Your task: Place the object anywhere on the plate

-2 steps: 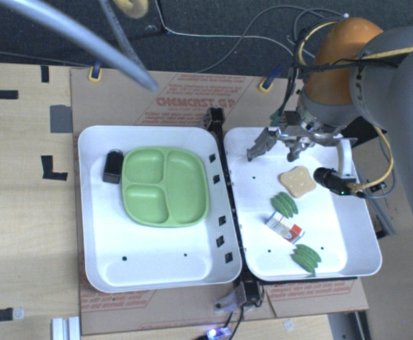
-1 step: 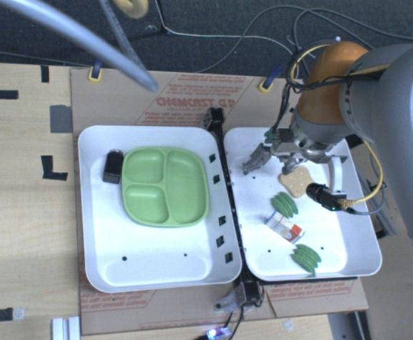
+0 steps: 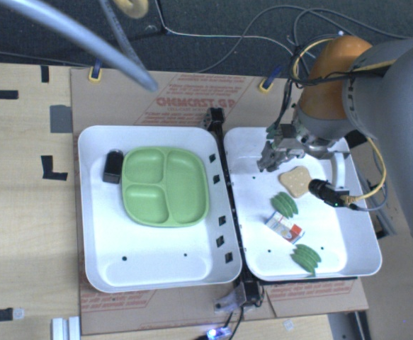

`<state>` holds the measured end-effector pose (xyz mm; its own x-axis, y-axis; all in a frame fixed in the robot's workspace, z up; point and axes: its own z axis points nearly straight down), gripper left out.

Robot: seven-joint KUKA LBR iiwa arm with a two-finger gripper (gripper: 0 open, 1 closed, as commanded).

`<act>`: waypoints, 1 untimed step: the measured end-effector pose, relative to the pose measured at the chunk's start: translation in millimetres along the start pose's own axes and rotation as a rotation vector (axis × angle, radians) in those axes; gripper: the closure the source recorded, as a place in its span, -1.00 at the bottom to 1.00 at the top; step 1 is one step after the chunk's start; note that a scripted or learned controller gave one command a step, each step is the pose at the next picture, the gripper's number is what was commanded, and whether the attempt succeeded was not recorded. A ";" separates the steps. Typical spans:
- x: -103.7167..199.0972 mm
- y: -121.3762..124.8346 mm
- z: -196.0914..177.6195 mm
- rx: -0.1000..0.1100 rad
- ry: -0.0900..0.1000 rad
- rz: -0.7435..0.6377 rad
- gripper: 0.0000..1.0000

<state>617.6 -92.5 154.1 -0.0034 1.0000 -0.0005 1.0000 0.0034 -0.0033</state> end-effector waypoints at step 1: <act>3.8 -5.6 -60.5 -0.008 0.001 0.002 1.00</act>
<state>612.2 -88.7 214.7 -0.0016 1.0000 0.0000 1.0000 0.0016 0.0044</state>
